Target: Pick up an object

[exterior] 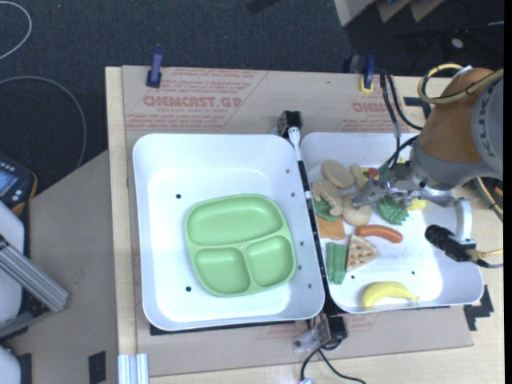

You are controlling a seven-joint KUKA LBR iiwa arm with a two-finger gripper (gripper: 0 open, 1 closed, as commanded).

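Toy food under the arm, right bin

Toy food (358, 222) crowds the right bin (448, 282): one banana (388, 294) lying left-right near the front, one sausage (379, 233) likewise, one pizza slice (362, 254). The gripper (378, 189) sits low among them; whether its fingers are apart, I cannot tell. One green tray (238, 243) occupies the left bin (160, 214).

Dark carpet floor (200, 22); cardboard-topped bench (200, 94).

Fixed overhead camera, slanted down on both bins (152, 238)
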